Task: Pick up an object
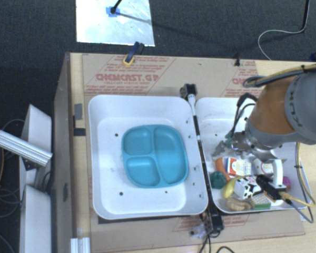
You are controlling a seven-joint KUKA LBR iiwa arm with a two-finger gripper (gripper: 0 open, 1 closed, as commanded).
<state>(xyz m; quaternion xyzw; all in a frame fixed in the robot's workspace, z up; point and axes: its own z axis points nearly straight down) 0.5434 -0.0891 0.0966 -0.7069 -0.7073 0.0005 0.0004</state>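
Target is any one item from the cluttered pile in the right bin (pixel 216 109): an orange-and-white carton (pixel 233 166), a dark green ball (pixel 217 179), a yellow piece (pixel 230 187), a black-and-white patterned toy (pixel 246 186). They lie touching one another along the bin's near half, so a clean pick likely calls for a descent on an outlying item, e.g. the green ball at the pile's left edge, rather than into the middle. The gripper (pixel 237 147) sits low over the pile, just above the carton; whether it is open or closed cannot be told. The arm (pixel 284 109) reaches in from the right, wrist bent steeply down. The left bin (pixel 102 115) holds a blue divided plate (pixel 154 155).
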